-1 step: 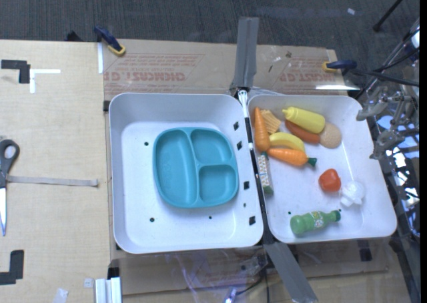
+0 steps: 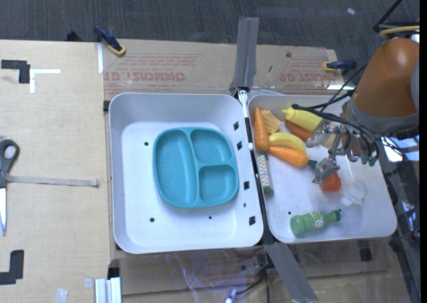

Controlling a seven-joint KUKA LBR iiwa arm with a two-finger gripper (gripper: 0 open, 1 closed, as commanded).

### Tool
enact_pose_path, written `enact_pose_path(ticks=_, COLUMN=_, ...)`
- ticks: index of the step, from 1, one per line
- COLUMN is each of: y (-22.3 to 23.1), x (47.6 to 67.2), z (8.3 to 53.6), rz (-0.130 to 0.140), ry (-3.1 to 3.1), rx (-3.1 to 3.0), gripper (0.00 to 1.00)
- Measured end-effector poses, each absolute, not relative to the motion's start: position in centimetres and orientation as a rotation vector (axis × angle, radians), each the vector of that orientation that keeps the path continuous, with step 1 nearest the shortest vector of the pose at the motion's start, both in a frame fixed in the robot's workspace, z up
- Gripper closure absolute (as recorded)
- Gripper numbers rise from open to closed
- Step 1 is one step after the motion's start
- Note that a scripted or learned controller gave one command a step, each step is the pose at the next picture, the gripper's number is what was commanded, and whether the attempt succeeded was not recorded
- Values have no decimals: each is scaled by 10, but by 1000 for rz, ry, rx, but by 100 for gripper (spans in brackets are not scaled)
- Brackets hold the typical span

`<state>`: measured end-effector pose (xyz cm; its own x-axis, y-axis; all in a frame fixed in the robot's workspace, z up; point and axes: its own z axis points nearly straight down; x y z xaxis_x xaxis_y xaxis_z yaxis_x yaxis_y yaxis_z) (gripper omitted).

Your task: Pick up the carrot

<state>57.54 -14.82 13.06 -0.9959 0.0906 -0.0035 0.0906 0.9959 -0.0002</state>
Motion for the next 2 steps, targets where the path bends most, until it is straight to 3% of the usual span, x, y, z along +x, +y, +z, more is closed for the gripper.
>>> enact_pose_path(ticks=1, y=-122, x=592, z=93, rz=-1, ry=3019, rx=861, gripper=0)
enact_pose_path(ticks=2, y=-122, x=593, z=103, rz=-4, ry=3017, rx=855, gripper=100)
